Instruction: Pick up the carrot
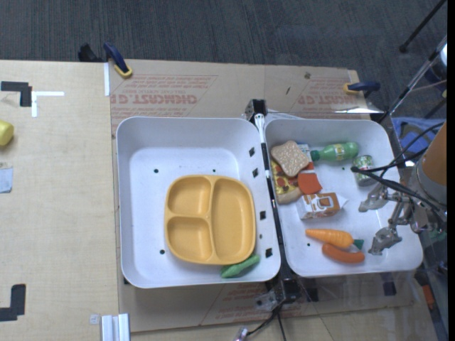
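Note:
The carrot [329, 237], orange with a small green top at its right end, lies flat near the front of the right bin [384, 137]. It nearly touches a red-orange sausage [344, 255] just in front of it. My gripper [378, 223] hovers at the bin's right side, a little to the right of the carrot's green end. It is open, with one metal finger [371, 204] farther back and the other [384, 242] nearer the front. Nothing sits between them.
The right bin also holds a bread slice [290, 158], green bottle [334, 151], pizza slice [284, 186], juice carton [321, 204] and a can [363, 165]. In the left bin [135, 190] are a yellow divided plate [210, 219] and a green pea pod [239, 267].

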Robot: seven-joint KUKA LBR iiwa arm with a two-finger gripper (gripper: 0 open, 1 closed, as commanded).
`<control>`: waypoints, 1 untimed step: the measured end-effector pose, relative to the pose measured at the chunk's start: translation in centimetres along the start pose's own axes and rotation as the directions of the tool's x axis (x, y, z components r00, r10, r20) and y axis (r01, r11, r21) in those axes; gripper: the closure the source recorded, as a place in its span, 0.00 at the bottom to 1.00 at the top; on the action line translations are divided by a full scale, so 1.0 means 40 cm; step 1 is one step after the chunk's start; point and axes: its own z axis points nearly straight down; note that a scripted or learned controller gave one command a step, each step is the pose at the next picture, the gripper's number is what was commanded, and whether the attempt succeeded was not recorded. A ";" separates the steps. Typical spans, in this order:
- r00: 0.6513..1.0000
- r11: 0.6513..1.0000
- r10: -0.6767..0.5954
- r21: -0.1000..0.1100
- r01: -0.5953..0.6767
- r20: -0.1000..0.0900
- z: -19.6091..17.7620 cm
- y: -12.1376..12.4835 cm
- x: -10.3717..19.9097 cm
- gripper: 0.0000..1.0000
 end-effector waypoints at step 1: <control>0.949 0.949 -0.316 0.000 0.316 0.003 0.086 0.129 0.006 0.00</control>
